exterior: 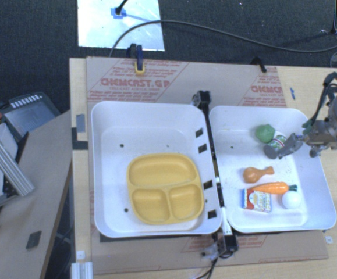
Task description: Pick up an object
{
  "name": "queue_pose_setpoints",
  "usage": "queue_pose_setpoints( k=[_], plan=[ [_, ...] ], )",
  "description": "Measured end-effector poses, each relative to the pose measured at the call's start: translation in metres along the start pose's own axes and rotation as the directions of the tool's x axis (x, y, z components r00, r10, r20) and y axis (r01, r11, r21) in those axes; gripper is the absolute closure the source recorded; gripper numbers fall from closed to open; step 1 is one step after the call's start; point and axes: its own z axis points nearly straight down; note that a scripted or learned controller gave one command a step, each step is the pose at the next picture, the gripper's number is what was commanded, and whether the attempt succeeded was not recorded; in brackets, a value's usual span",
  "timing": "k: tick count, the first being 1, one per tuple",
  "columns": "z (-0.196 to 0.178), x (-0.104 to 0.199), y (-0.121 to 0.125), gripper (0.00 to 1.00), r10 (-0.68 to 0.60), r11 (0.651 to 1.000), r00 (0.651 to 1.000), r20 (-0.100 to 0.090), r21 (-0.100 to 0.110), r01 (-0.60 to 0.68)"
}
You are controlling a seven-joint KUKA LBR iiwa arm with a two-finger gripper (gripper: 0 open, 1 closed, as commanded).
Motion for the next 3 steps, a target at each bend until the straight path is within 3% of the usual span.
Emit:
queue_pose_setpoints(
  k=[1,3],
  plan=[
    [-0.005,0.0,0.002,0.0,-0.003,1.0,1.0,0.002,-0.01,0.003],
    [0.084,0.006,-0.007,0.0,-0.001,1.0,1.0,0.001,-0.007,0.001]
  ],
)
